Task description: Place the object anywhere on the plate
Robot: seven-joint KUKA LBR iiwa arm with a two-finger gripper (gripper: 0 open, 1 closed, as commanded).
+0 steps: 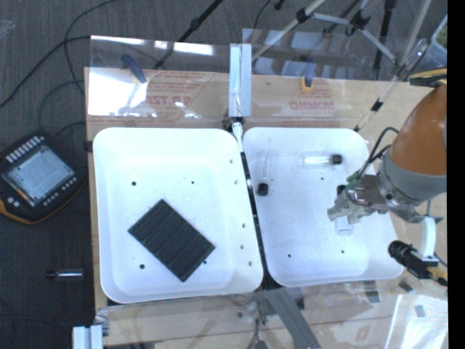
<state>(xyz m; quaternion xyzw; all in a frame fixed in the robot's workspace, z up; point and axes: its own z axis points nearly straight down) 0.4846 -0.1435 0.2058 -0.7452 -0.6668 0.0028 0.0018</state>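
The claw (347,213) hangs low over the right bin (290,264); whether it pinches anything, I cannot tell. A clear tube (320,161) lies near, the likely object. The dark plate (171,239) waits in the left bin (116,166). Grasping seems in hand; next comes a lift leftward.

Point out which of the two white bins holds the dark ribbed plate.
The left white bin holds the dark ribbed rectangular plate, lying flat at a slant. The right white bin holds a clear tube with a black cap instead.
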